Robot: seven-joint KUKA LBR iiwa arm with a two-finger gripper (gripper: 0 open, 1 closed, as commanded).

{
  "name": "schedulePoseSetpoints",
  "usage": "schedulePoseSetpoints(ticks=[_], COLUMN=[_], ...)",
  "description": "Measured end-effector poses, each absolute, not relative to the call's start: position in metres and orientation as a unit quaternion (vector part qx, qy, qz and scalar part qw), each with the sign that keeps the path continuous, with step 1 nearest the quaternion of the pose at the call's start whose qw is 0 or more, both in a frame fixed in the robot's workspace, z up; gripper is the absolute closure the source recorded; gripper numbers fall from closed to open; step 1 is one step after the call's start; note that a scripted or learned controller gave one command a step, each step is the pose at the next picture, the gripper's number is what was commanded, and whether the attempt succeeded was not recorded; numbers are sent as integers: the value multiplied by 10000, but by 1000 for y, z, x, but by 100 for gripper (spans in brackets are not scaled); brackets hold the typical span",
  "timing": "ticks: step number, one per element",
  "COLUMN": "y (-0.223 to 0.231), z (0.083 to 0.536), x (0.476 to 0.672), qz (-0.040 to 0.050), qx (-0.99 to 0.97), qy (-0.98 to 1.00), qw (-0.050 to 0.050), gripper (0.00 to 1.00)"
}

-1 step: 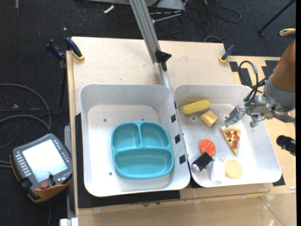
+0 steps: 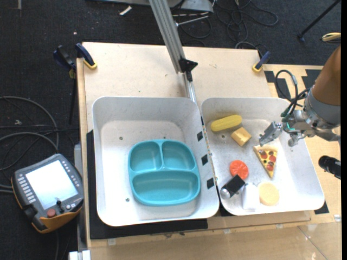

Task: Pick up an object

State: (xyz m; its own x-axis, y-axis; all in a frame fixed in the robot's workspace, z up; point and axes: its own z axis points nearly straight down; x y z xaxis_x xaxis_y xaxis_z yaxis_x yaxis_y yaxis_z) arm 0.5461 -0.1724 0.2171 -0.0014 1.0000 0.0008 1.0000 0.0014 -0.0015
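**End effector poised over the right bin**

The end effector is held spread and empty just above the pizza slice in the right bin, apparently lined up for a descent. Corn and tomato lie nearby, untouched.

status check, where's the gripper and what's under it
Gripper open, jaws over right bin. Pizza slice just below, not held. Tan block beside it.

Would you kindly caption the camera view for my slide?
Hand above right bin of toy food; teal tray in left bin.
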Motion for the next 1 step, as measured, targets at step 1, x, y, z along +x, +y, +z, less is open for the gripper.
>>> schedulePoseSetpoints(ticks=[1], y=[-182], z=[161], x=[543], qz=[18], qx=[-7075], qy=[-7067], qw=[23], gripper=[0])
